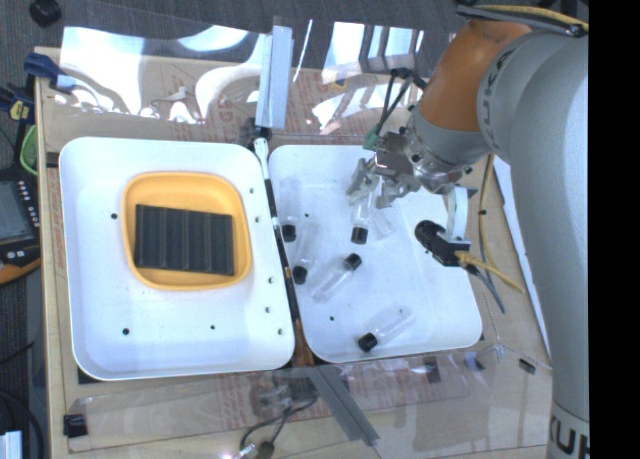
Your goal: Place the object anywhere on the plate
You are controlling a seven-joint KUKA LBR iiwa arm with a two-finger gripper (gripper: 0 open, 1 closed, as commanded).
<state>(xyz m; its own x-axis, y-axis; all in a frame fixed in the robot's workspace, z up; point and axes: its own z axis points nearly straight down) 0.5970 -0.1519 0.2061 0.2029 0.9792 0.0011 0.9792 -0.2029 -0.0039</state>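
Note:
A yellow plate [128, 209] lies in the left white bin [90, 297], with a dark ridged slab [185, 239] filling its middle. Several clear vials with black caps lie in the right bin [440, 297]. One vial [359, 223] sits just below my gripper [371, 188], cap toward the front. The gripper hangs low over the back of the right bin, and I cannot tell whether it touches that vial. Other vials lie near the bin's left wall [296, 234], at the middle [335, 277] and at the front [385, 330].
The ridge between the two bins [272, 217] runs front to back. A grey upright bar [272, 77] stands behind it. My arm's orange band [465, 72] and grey body cover the right side. Clutter and cables lie off the bench at the far left.

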